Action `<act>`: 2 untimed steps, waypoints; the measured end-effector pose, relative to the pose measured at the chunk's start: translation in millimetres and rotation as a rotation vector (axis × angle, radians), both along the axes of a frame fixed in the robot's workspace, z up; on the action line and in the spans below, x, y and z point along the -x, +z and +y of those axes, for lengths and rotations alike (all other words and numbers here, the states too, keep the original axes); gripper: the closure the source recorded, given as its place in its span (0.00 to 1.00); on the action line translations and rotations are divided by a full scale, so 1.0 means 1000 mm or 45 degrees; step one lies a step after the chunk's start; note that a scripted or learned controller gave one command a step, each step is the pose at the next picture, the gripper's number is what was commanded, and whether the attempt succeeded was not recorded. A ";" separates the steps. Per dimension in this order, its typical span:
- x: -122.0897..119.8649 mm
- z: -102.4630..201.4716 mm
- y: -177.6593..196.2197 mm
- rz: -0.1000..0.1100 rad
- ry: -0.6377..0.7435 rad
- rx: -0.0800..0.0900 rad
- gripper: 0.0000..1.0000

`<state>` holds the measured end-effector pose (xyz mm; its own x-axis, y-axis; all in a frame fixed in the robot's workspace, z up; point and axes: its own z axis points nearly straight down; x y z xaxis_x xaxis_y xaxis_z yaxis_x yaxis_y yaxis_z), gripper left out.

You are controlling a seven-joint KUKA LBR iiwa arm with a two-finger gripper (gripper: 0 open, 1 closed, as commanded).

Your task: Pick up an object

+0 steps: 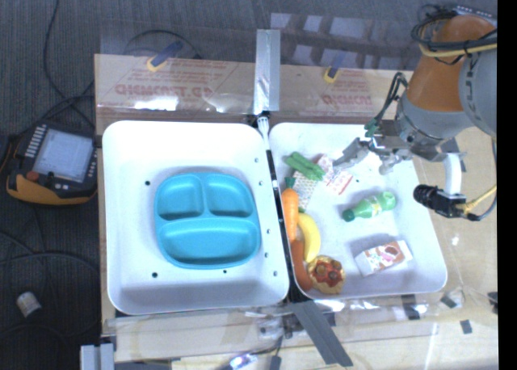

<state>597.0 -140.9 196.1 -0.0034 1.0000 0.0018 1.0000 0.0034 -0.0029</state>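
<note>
Two white bins sit side by side on a bench. The left bin (129, 199) holds a blue plate (208, 218) with three sections. The plate lies flat in the middle of that bin.

The right bin (420, 223) holds the small things. A green bottle (369, 206) lies on its side near the middle. A small juice box (381, 257) lies below it, nearer the front edge. A green toy (304, 165) lies near the back left corner, and a small white and red packet (339, 182) is just beside it. Along the left wall of this bin there is an orange carrot (289, 203), a yellow banana (309, 235) and a round red and yellow thing (326, 273) at the front. The carrot and banana are touching.

The arm (440, 77) reaches in from the right, over the back part of the right bin. It is grey with an orange part on top. The gripper (373, 152) hangs above the back of the right bin, near the packet and above the green bottle. Nothing is between its fingers. They look spread apart, but it is hard to be sure.

Behind the bins there is brown cardboard (186, 86) with clear tape. The floor is dark grey carpet (65, 29) with thin cables on it. A handheld screen (52, 162) with an orange edge lies on the floor, left of the bench.
</note>
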 end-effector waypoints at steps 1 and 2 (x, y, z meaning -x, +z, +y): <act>-0.054 0.029 -0.095 -0.022 -0.140 0.008 0.00; -0.064 0.038 -0.099 -0.030 0.014 0.016 0.00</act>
